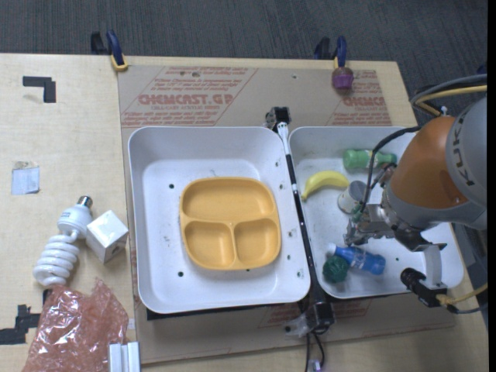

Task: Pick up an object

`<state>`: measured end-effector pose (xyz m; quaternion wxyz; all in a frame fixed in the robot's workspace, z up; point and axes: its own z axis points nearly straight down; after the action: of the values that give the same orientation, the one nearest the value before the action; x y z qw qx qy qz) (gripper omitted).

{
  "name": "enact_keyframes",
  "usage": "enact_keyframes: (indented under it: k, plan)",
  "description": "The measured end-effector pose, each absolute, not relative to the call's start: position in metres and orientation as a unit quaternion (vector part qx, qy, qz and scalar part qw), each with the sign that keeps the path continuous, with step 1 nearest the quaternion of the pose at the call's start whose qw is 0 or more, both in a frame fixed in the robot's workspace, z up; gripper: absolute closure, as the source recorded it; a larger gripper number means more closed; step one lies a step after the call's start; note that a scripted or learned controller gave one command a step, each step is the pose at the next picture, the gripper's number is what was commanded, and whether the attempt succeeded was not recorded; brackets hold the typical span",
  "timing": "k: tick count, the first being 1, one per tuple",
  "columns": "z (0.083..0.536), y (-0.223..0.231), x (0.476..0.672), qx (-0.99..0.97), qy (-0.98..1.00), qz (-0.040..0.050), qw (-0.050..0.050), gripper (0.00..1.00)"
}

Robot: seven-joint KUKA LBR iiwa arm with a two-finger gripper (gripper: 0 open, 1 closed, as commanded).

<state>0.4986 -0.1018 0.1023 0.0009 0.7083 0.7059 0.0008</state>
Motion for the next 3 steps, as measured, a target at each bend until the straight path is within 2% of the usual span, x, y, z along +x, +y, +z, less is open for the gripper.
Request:
enact_keyframes:
  k: [1, 2, 3]
  plan:
    - [0.192, -0.039, 0.576, 0.706, 0.708, -0.0002, 0.001, 1.0]
    - [0.192, -0.039, 0.576, 0.706, 0.708, -0.0002, 0.001, 0.0]
    - [0.092, -0.103, 0.526, 0.708, 0.707, -0.0003, 0.0, 0.0]
